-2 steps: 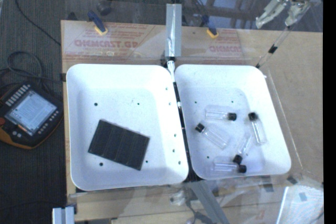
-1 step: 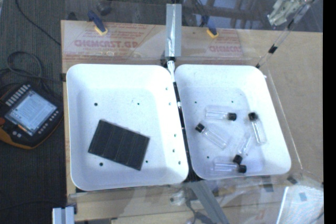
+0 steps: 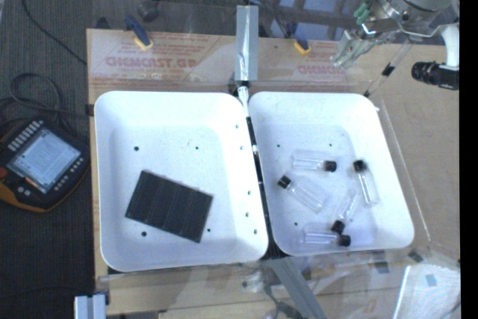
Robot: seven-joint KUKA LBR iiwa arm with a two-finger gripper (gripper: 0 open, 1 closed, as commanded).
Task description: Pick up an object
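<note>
Clear plastic vials (image 3: 314,160) with black caps lie scattered in the right bin (image 3: 388,160), five of them, small cylinders whose see-through bodies are hard to trace against the smooth white floor. In the left bin (image 3: 112,131) a flat, dark, ribbed rectangular panel (image 3: 169,205) rests tilted at seven o'clock. The gripper (image 3: 351,48) hangs at one o'clock above the bench, beyond the bins, its pale fingers spread apart, gripping nothing; the arm is cut off by the frame edge.
</note>
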